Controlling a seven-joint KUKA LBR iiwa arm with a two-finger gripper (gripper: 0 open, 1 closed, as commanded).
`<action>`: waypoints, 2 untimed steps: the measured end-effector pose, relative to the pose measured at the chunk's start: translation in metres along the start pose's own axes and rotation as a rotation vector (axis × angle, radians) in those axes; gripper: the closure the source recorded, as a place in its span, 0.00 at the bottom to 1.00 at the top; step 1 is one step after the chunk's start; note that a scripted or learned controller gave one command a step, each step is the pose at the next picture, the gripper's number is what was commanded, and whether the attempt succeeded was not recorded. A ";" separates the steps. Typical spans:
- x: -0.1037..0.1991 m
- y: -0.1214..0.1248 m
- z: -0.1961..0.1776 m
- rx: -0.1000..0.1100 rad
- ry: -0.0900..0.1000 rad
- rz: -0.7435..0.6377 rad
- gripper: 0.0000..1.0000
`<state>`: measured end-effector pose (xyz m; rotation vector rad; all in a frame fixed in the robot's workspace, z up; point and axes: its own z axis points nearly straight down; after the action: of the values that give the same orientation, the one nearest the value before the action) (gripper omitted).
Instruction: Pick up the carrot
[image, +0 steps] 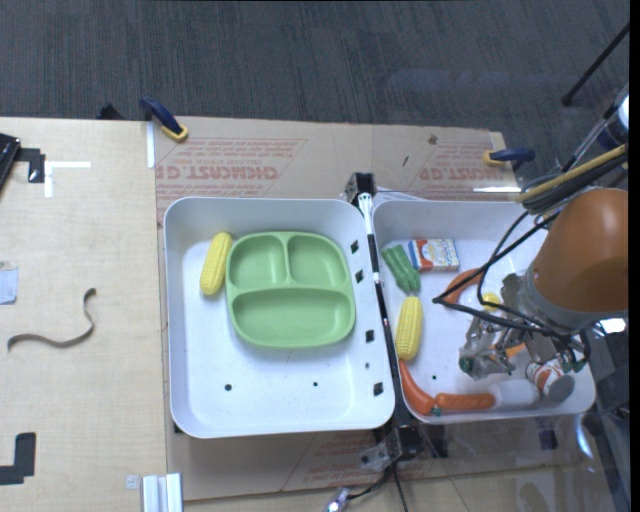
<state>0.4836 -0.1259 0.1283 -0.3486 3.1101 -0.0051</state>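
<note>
Hovering right of the nearer corn cob (408, 327), the gripper (487, 360) hid whether it was spread. The carrot (465, 402) lay below-right of that cob, touching a similar orange piece (415, 388), which a descent might have grabbed instead.

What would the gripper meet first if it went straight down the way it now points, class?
Probably the floor of the right bin. The gripper points down beside something orange under it, perhaps the carrot, and might touch that first; depth is unclear from this slanted view.
</note>
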 end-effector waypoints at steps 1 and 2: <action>-0.002 -0.001 -0.009 0.002 -0.003 0.003 1.00; 0.001 -0.047 0.036 -0.006 0.007 -0.276 1.00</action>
<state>0.4937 -0.1721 0.0921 -0.7744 3.0404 0.0002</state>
